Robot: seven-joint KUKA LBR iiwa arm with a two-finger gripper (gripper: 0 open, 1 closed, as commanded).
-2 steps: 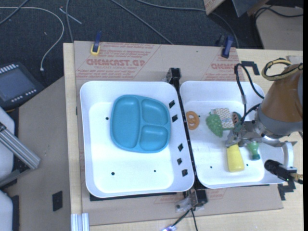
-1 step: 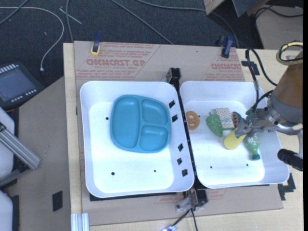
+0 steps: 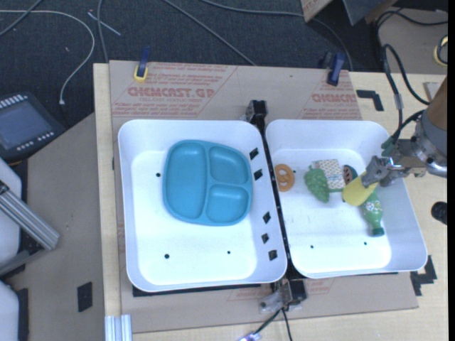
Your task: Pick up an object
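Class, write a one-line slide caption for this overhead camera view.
Arm's tool poised over the right bin beside a yellow toy; blue divided plate lies in the left bin.

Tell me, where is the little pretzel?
The pretzel lies in the right bin, near its left wall beside the divider between the bins. Its nearest neighbour is the green toy just to its right.
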